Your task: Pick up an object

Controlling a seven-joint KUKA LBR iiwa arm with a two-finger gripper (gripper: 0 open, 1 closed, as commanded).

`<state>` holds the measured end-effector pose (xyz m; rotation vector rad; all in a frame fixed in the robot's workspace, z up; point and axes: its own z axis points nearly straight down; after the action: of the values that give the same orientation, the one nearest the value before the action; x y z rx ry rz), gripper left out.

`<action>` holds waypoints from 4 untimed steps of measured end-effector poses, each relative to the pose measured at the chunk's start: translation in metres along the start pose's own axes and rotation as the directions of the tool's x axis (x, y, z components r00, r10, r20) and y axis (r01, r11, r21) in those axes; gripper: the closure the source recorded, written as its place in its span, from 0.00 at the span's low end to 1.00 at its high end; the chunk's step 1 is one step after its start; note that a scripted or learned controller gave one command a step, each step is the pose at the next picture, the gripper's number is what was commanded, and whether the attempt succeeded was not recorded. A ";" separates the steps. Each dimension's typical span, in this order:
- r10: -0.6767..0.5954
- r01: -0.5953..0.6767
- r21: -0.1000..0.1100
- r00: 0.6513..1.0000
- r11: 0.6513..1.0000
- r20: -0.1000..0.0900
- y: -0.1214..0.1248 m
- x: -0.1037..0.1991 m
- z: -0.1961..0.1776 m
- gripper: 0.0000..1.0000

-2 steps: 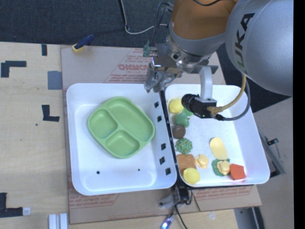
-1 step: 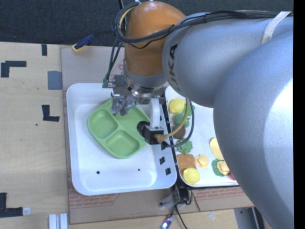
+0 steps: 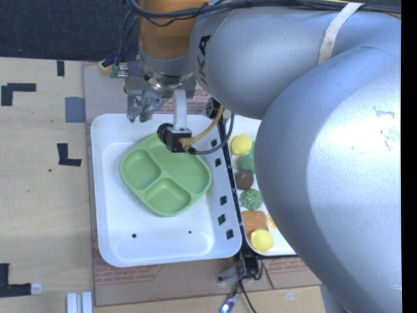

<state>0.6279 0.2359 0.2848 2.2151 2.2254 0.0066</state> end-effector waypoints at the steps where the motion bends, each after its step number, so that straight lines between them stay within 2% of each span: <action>1: 0.003 -0.003 0.007 1.000 1.000 0.005 0.041 -0.004 0.083 1.00; 2: 0.002 -0.002 0.012 1.000 1.000 0.006 0.028 -0.003 0.174 1.00; 3: 0.007 -0.007 0.001 1.000 1.000 0.001 -0.035 -0.058 0.066 1.00; 4: 0.010 -0.010 0.008 1.000 1.000 0.005 -0.040 -0.130 0.071 1.00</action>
<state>0.5888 0.1056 0.2136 2.2277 2.2161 -0.0069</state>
